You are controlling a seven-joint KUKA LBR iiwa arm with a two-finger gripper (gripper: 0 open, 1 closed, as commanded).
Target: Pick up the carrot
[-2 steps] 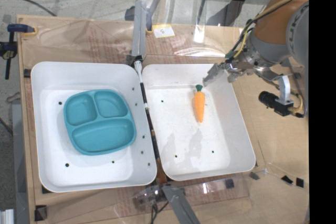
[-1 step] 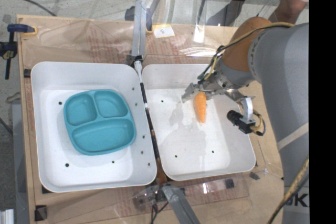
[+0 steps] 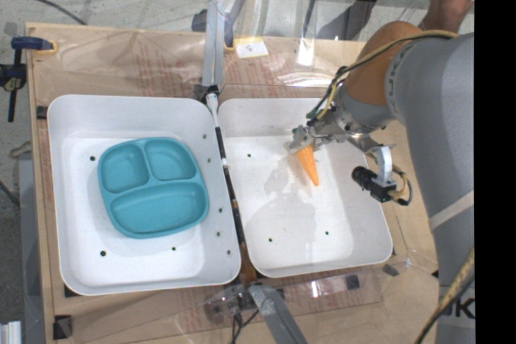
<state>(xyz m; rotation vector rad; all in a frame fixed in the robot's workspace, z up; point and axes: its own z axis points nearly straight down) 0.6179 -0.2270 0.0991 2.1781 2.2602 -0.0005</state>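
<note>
Arm point(image 3: 427, 101): grey, orange-banded, reaches in from the right of the frame over the right bin point(image 3: 274, 254).
Left bin point(image 3: 72, 173): holds a blue divided plate point(image 3: 151, 185), centre left.
Gripper point(image 3: 308, 138): tips meet the carrot's upper end; whether they are apart or clamped is unclear.
Carrot point(image 3: 310, 166): lies on the right bin's floor, upper centre, pointing down-frame.
Doing it well: likely straddle the thick end squarely, close firmly, lift straight.
Hard to see: the fingertips, blurred and dark against the wrist; the arm's base, cut off at right.

End effector point(image 3: 305, 138) low, arm from right.
</note>
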